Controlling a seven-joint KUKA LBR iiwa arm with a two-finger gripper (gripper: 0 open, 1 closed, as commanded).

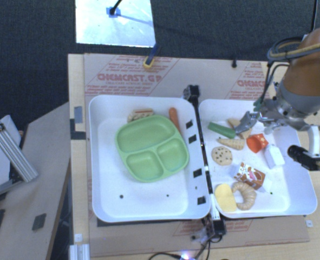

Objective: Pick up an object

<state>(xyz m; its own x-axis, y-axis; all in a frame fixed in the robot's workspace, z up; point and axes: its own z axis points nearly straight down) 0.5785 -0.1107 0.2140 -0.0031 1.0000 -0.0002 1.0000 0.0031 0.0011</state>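
Your gripper [250, 121] hangs over the upper part of the right bin [306, 196]; you cannot tell whether the fingers are apart or together, as they blur into grey metal. No item sits between them. Just beside the tip: a tan wedge [236, 124] and a green piece [221, 129] to its left, an orange-red piece [257, 142] right below.

Room is tight here. The right bin is crowded through its middle: a corn-like piece [231, 143], a cookie [221, 155], a white block [274, 156], a red-and-white packet [249, 175], a croissant [246, 194], a yellow disc [225, 196]. Bare floor runs along the bin's right and lower rim. The divider between bins carries black clips [193, 140].

The left bin [103, 161] holds a green sectioned tray [151, 148], tilted, with a carrot-like stick [174, 118] and a toast-like piece [141, 114] along its top edge, the toast partly hidden by the tray. Open white floor lies below the tray.

The arm [308, 72] is cut off at the frame's right. A black cylinder [306, 157] juts over the right rim; what it is stays unclear. The desk [127, 75] shows printed board behind the bins.
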